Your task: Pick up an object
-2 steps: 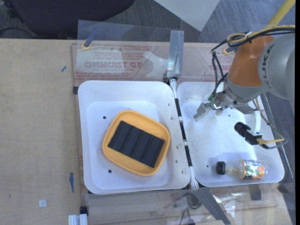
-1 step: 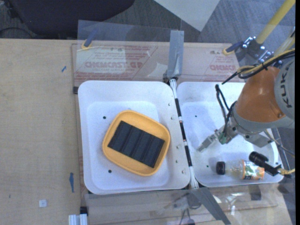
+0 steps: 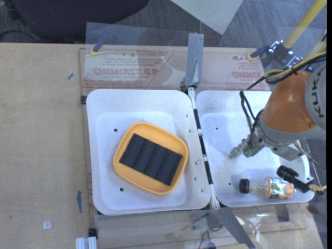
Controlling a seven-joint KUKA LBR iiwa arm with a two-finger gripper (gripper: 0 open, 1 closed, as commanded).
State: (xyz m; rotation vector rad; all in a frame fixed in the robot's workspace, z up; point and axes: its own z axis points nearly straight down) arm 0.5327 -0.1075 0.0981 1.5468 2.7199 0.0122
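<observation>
A small clear bottle [image 3: 270,188] with a black cap and an orange-green label lies on its side near the front edge of the right bin [image 3: 223,118]. My gripper [image 3: 239,150] hangs over the middle of that bin, behind and slightly left of the bottle's cap, apart from it. I see nothing held at its tip. In the left bin [image 3: 104,108] rests a yellow square dish [image 3: 124,148] with a black ridged block [image 3: 153,158] on it.
The grey and orange arm [image 3: 290,108] covers the right side of the right bin. A divider rail [image 3: 199,139] runs between the two bins. Clear plastic walls stand behind them, and bare wooden bench lies to the left.
</observation>
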